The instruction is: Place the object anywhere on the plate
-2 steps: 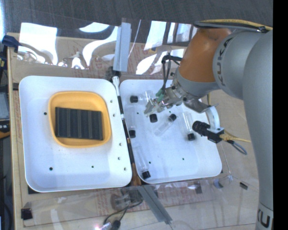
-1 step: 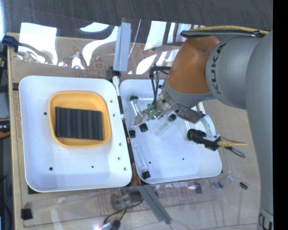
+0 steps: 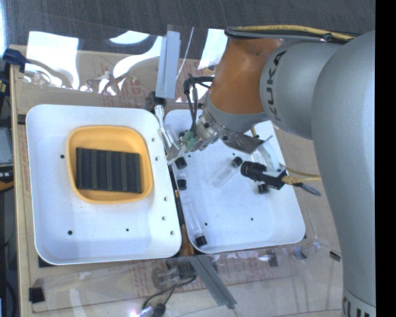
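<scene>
Yellow plastic first, in the camera view: the plate [image 3: 76, 144] sits in the left bin [image 3: 86, 233], and a dark ribbed block [image 3: 110, 169] lies flat in its middle, wholly inside the rim. I take that block for the task's object. If so, the placing looks done, and all that is left is for me to get clear. My gripper [image 3: 185, 140] hangs over the right bin [image 3: 251, 223], near its upper left corner, just beside the wall the two bins share and well apart from the block. My own wrist hides most of it, so I cannot tell how wide it stands or whether it has anything in it. If the block is not the object, then both the pick-up and the carry are yet to come.
</scene>
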Tool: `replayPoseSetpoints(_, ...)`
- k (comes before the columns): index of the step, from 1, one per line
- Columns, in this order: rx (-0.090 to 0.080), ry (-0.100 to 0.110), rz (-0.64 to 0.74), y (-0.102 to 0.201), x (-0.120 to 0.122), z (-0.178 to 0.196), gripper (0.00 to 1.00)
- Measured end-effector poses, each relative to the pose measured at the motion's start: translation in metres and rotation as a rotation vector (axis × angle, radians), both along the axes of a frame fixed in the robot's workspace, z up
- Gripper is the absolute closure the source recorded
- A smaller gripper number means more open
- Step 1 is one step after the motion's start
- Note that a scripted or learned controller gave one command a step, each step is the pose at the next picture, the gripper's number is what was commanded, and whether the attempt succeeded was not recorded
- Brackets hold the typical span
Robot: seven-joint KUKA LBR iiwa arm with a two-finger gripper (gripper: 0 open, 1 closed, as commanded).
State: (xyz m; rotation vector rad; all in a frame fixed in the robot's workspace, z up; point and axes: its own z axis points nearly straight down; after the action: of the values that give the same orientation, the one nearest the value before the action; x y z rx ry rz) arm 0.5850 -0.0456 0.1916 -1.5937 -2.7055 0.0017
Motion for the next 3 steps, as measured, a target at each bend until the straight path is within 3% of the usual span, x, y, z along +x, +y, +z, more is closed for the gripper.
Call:
replayPoseSetpoints(1, 0.000, 0.000, -0.001, 0.000, 0.000, 0.000, 0.00)
replayPoseSetpoints(2, -0.001, -0.002, 0.028, 0.053, 0.016, 0.001, 0.00)
replayPoseSetpoints(3, 0.000, -0.003, 0.134, 0.035, 0.072, 0.079, 0.00)
